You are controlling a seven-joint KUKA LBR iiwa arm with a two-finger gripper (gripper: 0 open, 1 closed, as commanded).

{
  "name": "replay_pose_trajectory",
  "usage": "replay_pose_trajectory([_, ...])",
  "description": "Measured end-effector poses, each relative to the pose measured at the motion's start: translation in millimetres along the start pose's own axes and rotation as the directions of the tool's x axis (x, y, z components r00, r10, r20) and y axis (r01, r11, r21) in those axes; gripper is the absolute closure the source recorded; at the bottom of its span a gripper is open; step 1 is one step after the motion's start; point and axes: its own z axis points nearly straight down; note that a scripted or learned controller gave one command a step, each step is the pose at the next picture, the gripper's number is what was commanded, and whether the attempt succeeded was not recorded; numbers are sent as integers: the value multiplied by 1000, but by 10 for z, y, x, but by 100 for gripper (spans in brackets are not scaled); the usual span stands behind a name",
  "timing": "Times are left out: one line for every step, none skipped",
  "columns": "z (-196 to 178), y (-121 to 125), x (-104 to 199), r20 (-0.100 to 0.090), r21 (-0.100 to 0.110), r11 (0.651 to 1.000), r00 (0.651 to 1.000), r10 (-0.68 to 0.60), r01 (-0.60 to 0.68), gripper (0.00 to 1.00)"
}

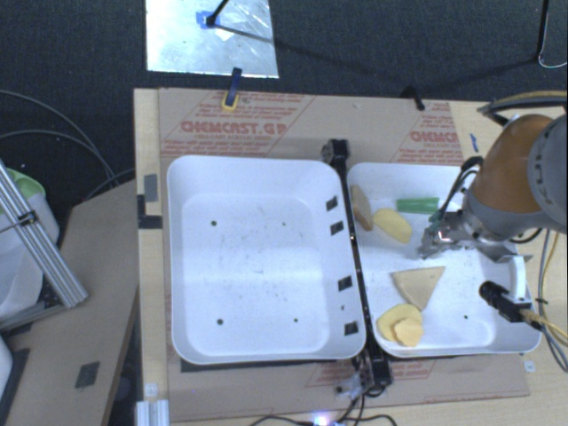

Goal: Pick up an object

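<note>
Right bin (pixel 461 180) was smooth white plastic, holding a tan wedge (pixel 419 285), a pale yellow oval (pixel 392 224), a green stick (pixel 416 205), a tan sliver (pixel 361 208) and two yellow rounds (pixel 400 323). The wedge, flat and triangular, lay mid-bin. The gripper (pixel 434 241) sat just above the wedge, apart from it; its opening could not be told.
</note>
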Motion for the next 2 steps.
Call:
replay_pose_trajectory([109, -177, -559, 1, 3, 1000, 1000, 4, -4, 100])
replay_pose_trajectory([-4, -155, -531, 1, 0, 1000, 1000, -1, 1, 100])
